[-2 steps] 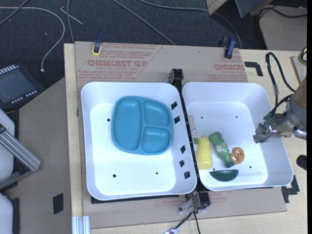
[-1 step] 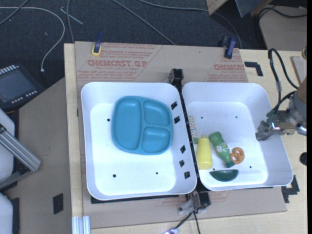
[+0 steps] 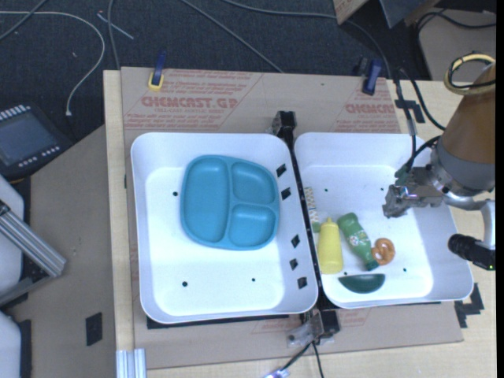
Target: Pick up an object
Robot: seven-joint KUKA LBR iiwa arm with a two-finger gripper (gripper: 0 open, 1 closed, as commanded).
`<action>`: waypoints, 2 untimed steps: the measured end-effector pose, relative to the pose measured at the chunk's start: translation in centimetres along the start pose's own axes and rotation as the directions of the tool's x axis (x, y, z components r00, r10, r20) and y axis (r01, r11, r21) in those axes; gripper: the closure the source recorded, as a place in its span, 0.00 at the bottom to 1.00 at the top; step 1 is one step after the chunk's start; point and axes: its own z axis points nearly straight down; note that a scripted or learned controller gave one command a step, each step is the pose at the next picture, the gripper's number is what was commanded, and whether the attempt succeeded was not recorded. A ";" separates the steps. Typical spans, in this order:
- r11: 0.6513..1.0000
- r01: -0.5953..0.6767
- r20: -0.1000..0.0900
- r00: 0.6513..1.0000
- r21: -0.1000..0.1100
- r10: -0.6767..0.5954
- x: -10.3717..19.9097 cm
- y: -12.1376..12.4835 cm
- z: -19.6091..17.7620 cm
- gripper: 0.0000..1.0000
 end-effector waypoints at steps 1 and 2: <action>1.000 0.000 0.000 1.000 -0.001 0.000 4.5 3.3 0.4 1.00; 1.000 0.001 0.000 1.000 -0.003 -0.001 9.3 6.5 -1.2 1.00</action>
